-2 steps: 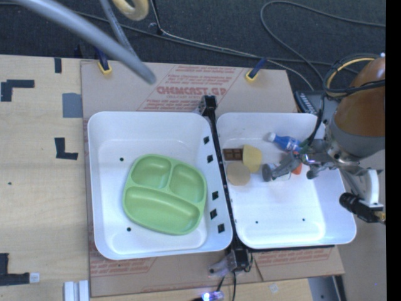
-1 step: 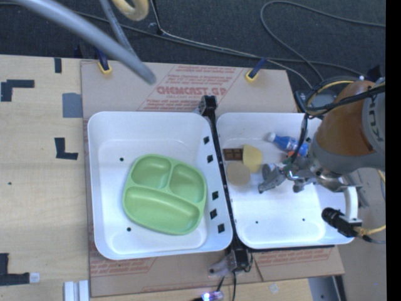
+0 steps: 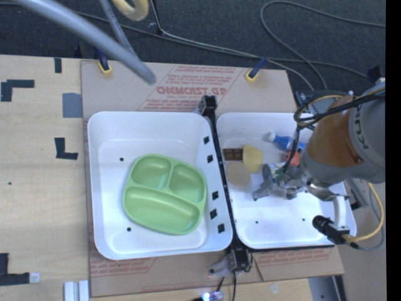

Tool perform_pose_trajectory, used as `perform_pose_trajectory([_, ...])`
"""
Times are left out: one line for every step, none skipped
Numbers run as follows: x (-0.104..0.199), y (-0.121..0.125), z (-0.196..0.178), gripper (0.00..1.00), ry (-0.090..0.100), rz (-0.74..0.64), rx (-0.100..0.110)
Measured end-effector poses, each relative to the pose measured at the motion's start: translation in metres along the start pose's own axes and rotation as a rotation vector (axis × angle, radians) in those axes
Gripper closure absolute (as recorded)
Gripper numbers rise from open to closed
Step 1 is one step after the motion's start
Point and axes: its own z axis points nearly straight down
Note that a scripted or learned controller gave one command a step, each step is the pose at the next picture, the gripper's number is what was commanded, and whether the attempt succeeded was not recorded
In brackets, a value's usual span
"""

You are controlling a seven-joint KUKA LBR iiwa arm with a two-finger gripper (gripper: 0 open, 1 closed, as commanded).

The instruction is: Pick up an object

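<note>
One pale yellow block (image 3: 252, 157) in right bin (image 3: 276, 231) | tool (image 3: 263, 189) beside it, grip state unclear

Bench (image 3: 37, 168): pale wood top, black tape marks toward its left edge.
Cardboard sheet (image 3: 188, 86): lies flat on the bench, red print near its far edge, under both bins.
Left bin (image 3: 100, 168): white, shallow, sits on the cardboard.
Right bin (image 3: 276, 231): white, touching the left bin's side, reaching toward the bench's near edge.
Clamps (image 3: 103, 66): yellow-tipped, at the cardboard's far corners.
</note>
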Motion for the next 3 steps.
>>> perform_pose_trajectory([0.0,0.0,0.016,0.0,-0.002,-0.001,-0.005])
perform_pose_trajectory([0.0,0.001,0.005,1.0,-0.003,-0.001,-0.008])
perform_pose_trajectory([-0.001,0.003,-0.037,1.0,-0.001,-0.001,-0.008])
